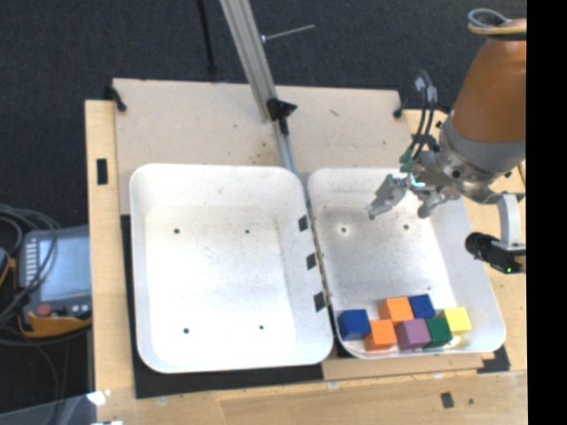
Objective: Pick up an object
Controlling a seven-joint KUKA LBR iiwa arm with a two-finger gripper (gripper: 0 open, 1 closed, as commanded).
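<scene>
The left bin (221, 264) sits on the table (213, 118). Just beside it, the right bin (390, 255) holds a cluster of blocks at its near edge: a blue block (353, 323), orange blocks (383, 333), a purple block (413, 333), a green block (438, 329) and a yellow block (457, 320). The gripper (406, 198) hovers over the bin's far end, fingers apart, holding nothing, well apart from the blocks.

White bins (221, 264) sit on a tan worktop (177, 122). Blocks: two blue (353, 322), two orange (398, 308), one purple (413, 333), green (438, 329), yellow (457, 319).
</scene>
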